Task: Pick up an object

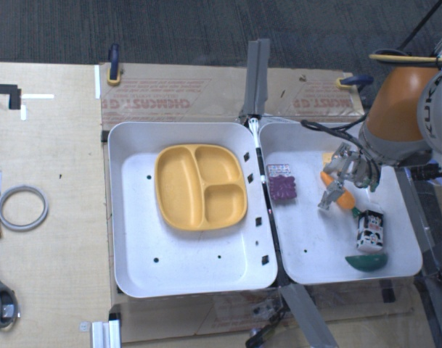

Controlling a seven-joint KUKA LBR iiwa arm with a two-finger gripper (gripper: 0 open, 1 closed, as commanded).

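In the right bin (308, 249), my gripper (335, 190) hangs low over an orange object (345, 199), which shows on both sides of it and is partly hidden by it. A purple block (282, 188) with a small white label lies to the left of the gripper, apart from it. A black-and-white cow-patterned bottle (370, 232) stands to the lower right, with a dark green piece (367, 262) at its base near the bin's front edge.
The left bin (133, 259) holds a yellow divided plate (201, 186). A metal divider (257, 85) runs between the bins. A grey tape ring (20, 207) lies on the bench at the far left. The arm's orange band (398, 104) looms over the right bin's back corner.
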